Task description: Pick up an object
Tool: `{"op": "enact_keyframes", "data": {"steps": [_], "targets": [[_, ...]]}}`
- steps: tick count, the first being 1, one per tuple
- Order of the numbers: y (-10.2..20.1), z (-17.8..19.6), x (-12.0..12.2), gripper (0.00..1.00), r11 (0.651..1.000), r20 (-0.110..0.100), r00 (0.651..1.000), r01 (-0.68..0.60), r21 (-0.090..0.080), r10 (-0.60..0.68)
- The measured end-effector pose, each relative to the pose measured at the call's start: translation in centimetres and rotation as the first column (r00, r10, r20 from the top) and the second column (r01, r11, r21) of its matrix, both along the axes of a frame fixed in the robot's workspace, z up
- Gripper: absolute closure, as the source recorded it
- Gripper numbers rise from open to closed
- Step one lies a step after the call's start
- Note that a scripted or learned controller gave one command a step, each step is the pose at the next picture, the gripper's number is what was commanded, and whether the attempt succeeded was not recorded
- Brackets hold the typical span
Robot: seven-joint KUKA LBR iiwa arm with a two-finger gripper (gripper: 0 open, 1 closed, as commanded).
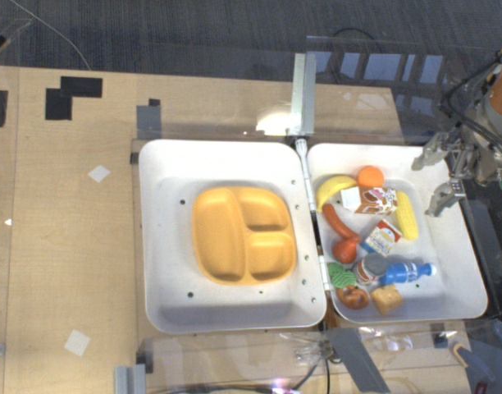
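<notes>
Nearest to me, at the front of the right bin (pixel 468 290), I see a brown block (pixel 387 300), a small dish with something dark red (pixel 353 297) and a blue bottle (pixel 405 272) that lies on its side, its long axis running left to right. Behind them are a round can (pixel 371 267), a green piece (pixel 343 275), a small carton (pixel 381 238), a red sausage (pixel 338 221) and a yellow corn cob (pixel 406 214), whose long axis runs from front to back along the right side of the pile. Farther back lie a second carton (pixel 376 199), a banana (pixel 335 189) and an orange ball (pixel 370 176). The left bin (pixel 165 245) holds a yellow divided tray (pixel 243 234). I judge the corn cob to be the easiest object to pick, because it lies on the outside of the heap. The gripper (pixel 452 171) hovers over the back right corner of the right bin, and the cob lies to its left and a little nearer to me, quite near. The jaws stand apart and there is nothing between them. The coming move must go down and to the left, with the jaws turned to close across the cob. Both cartons carry coloured print and the can has a label, but I cannot read any words on them. The worktop (pixel 62 220) has black squares at the far left.
</notes>
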State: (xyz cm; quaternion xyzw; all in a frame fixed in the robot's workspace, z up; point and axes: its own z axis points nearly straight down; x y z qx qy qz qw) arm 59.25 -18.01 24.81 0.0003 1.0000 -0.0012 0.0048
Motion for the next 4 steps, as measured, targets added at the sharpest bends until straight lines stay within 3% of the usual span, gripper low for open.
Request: {"op": "enact_keyframes", "data": {"steps": [1, 2, 3, 4], "targets": [[-2.4, -11.3, 3.1, 0.0, 0.967, -0.006, 0.967, 0.256, 0.004, -0.256], [-2.3, -15.1, 3.6, 0.0, 0.841, 0.0, 0.841, 0.541, 0.006, -0.541], [2.9, -15.8, 6.7, 0.0, 0.708, -0.002, 0.708, 0.706, -0.001, -0.706], [6.5, -15.9, 4.9, 0.0, 0.544, 0.014, 0.544, 0.839, -0.008, -0.839]]}}
